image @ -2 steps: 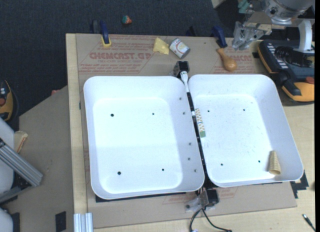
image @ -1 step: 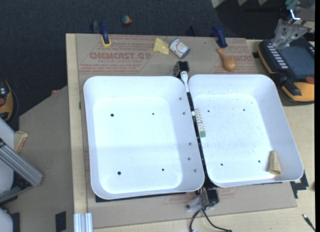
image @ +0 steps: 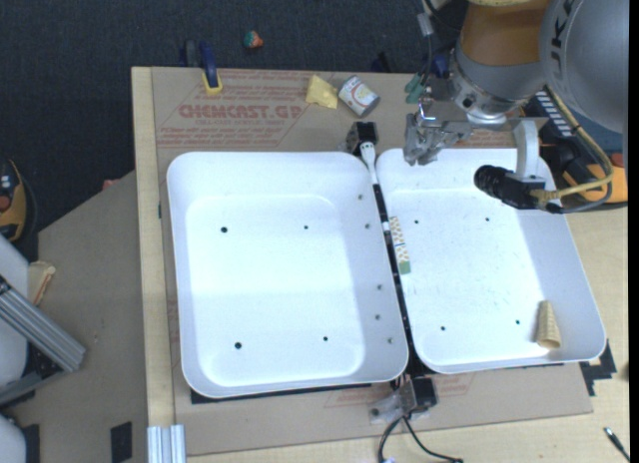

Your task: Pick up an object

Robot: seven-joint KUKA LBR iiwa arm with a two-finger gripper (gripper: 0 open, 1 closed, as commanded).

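Observation:
My gripper hangs over the back left corner of the right bin, and I see nothing held in it. A tan cone-shaped piece lies in the right bin's front right corner, far from the gripper. A thin stick-like object with a black head and a patterned green and tan part lies along the divide between the two bins, just left of and below the gripper. The left bin shows bare white floor.
A black cylinder on a white bracket juts over the right bin's back edge. Behind the bins, a yellow scrap, a small box and a blue-yellow clamp sit on the cardboard board.

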